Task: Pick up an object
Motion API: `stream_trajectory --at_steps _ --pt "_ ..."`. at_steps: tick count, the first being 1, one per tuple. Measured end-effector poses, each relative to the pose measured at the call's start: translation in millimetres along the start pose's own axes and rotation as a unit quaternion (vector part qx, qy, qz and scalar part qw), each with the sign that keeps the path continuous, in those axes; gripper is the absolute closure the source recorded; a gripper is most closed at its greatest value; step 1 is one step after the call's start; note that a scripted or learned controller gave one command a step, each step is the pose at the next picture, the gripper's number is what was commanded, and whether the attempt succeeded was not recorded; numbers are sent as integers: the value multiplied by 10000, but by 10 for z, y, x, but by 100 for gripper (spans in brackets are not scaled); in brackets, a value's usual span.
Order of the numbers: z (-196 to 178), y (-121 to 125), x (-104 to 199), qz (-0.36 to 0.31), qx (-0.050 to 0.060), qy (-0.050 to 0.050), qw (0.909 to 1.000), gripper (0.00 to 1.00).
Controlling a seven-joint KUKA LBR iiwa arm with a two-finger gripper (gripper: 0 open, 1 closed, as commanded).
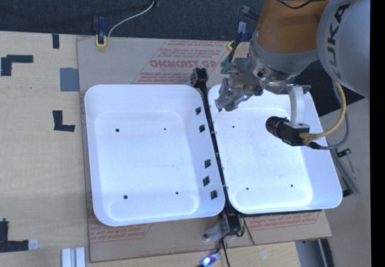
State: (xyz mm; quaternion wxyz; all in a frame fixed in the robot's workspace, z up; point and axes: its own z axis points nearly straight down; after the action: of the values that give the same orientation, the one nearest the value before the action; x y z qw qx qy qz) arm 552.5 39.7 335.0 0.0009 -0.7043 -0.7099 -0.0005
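End effector (pixel 230 98) over right bin's (pixel 274 190) upper left corner

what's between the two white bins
In the camera view, a dark divider strip runs between the left bin and right bin, carrying small black clips. The gripper hangs by its far end.

One fixed camera above the bench (pixel 36 139); looks down aslant on both bins (pixel 96 139).
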Motion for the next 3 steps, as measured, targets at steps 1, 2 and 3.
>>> stream_trajectory --at_steps 1,2,3 --pt "175 -294 -92 38 24 -14 10000 100" --pt "-166 -154 377 5 -12 -2 10000 100" --pt "-59 -709 168 34 29 -9 10000 100"
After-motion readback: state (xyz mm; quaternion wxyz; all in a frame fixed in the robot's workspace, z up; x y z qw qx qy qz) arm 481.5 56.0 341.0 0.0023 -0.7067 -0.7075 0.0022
